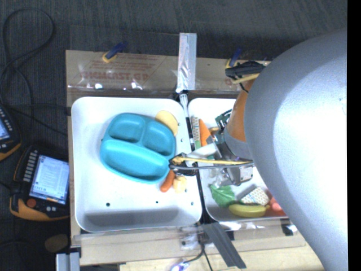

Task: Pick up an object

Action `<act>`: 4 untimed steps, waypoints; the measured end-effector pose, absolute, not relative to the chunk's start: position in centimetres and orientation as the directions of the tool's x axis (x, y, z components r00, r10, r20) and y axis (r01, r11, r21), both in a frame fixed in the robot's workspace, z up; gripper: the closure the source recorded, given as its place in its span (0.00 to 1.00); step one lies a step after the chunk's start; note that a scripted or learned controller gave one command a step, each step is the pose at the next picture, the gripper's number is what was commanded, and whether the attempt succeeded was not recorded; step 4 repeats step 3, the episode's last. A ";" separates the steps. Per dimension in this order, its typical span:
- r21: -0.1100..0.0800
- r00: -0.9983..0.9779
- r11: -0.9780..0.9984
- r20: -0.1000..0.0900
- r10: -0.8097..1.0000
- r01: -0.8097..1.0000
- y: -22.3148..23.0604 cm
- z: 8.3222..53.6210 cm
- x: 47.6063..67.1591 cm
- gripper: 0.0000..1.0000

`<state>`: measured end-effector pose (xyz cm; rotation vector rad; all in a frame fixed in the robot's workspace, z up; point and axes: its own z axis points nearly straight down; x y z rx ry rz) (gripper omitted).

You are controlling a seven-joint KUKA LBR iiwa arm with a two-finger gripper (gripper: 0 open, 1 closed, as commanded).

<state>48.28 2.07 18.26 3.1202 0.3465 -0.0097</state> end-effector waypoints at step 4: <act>0.000 0.843 -0.844 -0.006 0.537 0.537 2.3 25.5 48.3 1.00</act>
